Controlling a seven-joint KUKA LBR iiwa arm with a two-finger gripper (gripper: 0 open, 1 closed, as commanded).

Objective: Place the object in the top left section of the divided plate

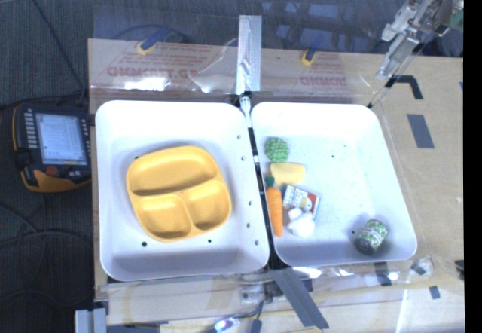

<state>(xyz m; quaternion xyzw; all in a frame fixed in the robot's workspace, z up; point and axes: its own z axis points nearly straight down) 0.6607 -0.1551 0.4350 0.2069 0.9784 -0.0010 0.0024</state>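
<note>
Dark carpet surrounds the tabletop (429, 173), which carries 2 white bins side by side. In the left bin (113, 248) sits the yellow divided plate (179, 191), all 3 sections bare — nothing has been placed. The right bin (392, 166) holds a green ball (276, 148), a yellow piece (288, 172), a carrot (275, 210), a small packet (300, 199) and a can (370, 236). The gripper (390, 68) hangs near the far right corner, above the bins; whether it is open cannot be told. Picking and placing both remain.
</note>
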